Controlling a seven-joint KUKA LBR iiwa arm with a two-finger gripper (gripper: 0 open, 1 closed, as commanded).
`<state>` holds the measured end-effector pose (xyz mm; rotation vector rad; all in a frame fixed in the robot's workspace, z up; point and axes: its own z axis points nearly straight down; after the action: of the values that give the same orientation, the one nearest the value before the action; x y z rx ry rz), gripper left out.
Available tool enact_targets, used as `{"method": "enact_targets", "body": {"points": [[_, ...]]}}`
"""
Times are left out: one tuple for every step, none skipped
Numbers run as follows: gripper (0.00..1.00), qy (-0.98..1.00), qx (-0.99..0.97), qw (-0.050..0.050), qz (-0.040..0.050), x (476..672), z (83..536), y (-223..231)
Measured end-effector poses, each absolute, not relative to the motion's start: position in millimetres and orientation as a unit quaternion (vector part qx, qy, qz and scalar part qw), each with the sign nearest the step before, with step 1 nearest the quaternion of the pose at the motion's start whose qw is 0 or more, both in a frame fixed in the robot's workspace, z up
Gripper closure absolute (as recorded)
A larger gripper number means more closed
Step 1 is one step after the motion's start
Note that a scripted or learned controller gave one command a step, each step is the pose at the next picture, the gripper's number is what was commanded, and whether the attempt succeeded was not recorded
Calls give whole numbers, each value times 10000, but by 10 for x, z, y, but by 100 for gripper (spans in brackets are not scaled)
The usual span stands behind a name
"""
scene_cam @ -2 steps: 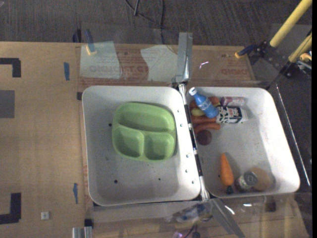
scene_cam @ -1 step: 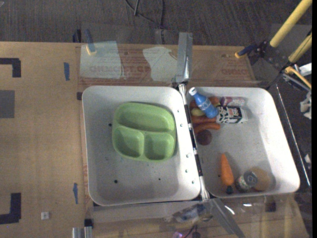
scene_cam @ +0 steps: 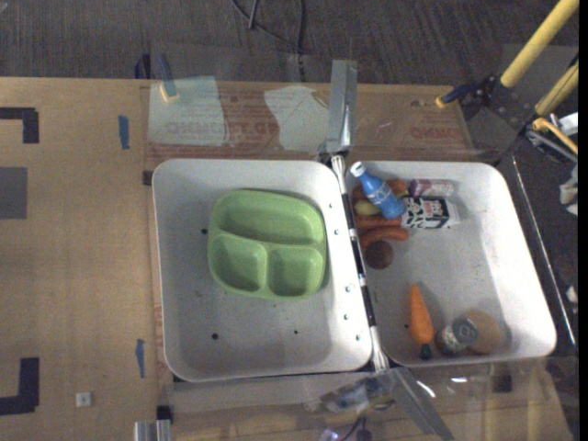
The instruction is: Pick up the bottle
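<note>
Two shallow white bins sit side by side on a brown bench, seen from above at a slant. The left bin (scene_cam: pixel 184 338) holds a green divided plate (scene_cam: pixel 268 243) with three compartments, lying flat in the upper middle of that bin. The right bin (scene_cam: pixel 496 274) carries a small clutter of items. The bottle (scene_cam: pixel 377 191), blue with a white cap, lies tilted in the upper left corner of the right bin, its cap pointing toward the upper left of the frame, close against the divider between the bins. It rests on a small heap of toy food, with a red sausage-like piece (scene_cam: pixel 384 234) just below it and a black-and-white milk carton (scene_cam: pixel 427 212) just to its right, touching or nearly so. A dark round object (scene_cam: pixel 378 254) sits below the sausage. Lower in the same bin, an orange carrot (scene_cam: pixel 420 312) lies upright in the frame, and near it, at the lower right, are a small greyish jar-like item (scene_cam: pixel 452 338) and a tan round item (scene_cam: pixel 485 331) touching each other. At the upper right of the frame, yellow bars (scene_cam: pixel 547 30) and dark hardware stand beyond the bench; whether any of this is the arm's tool cannot be told, and nothing is seen pinching the bottle. Blue tape marks (scene_cam: pixel 122 132) dot the bench at left.
</note>
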<state>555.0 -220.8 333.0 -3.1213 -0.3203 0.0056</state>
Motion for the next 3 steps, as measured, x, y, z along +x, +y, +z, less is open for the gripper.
{"method": "enact_targets", "body": {"points": [[100, -1031, -9947, 20, 18, 5556, 3431, -2205], [100, -1039, -9946, 21, 19, 5561, 3529, -2205], [100, -1047, -9945, 22, 20, 5566, 3628, -2205]]}}
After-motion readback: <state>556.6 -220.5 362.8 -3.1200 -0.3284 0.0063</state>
